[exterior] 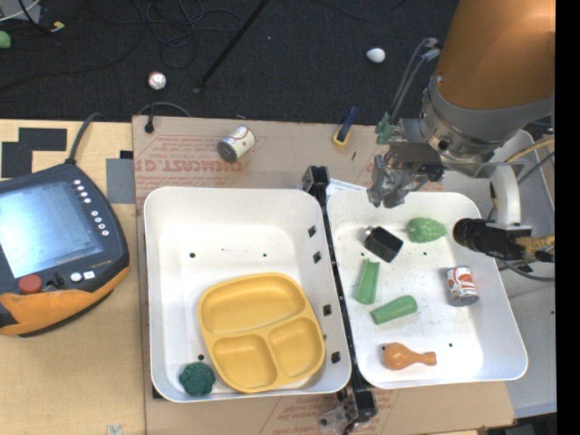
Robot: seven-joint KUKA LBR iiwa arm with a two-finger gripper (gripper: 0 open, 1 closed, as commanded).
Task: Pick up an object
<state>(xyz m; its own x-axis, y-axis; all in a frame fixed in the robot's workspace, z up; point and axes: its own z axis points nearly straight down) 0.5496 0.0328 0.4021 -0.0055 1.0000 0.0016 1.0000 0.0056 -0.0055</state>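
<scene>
Gripper (391, 193) hangs over the top edge of the right bin (507, 356) with nothing between its fingers — can't tell if they're spread or pressed together. So nothing's picked yet, the whole grab is left. Nearest candidate looks like the black block (383, 243), a small dark boxy thing lying tilted just below the gripper, beside the green blob (426, 230).

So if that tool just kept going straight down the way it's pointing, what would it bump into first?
Probably the bare floor of the right bin near its far edge. The tool points down just above and behind the small black block, which it might clip; depth is hard to judge from this slanted view.
</scene>
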